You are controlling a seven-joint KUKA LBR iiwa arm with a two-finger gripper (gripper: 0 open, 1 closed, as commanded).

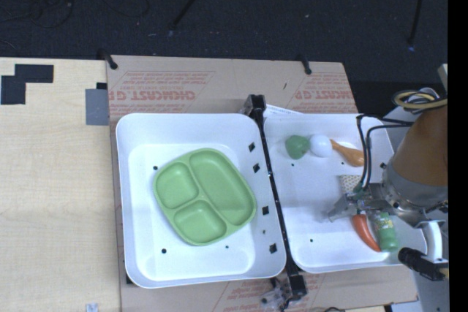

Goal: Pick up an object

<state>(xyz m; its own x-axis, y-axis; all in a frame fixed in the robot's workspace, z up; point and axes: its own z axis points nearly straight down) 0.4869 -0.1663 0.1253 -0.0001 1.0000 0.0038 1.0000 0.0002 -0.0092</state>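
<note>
i am at the reach step, my gripper low in the right white bin, its state hard to tell, beside the orange-red carrot-shaped toy by the bin's right edge, needing a clean close.

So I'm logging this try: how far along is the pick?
Nothing looks lifted yet. The gripper is down in the right bin, beside the orange-red piece and green piece lying on the floor. The green ball, white ball and orange piece lie at the far end. Grasping and lifting remain.
</note>
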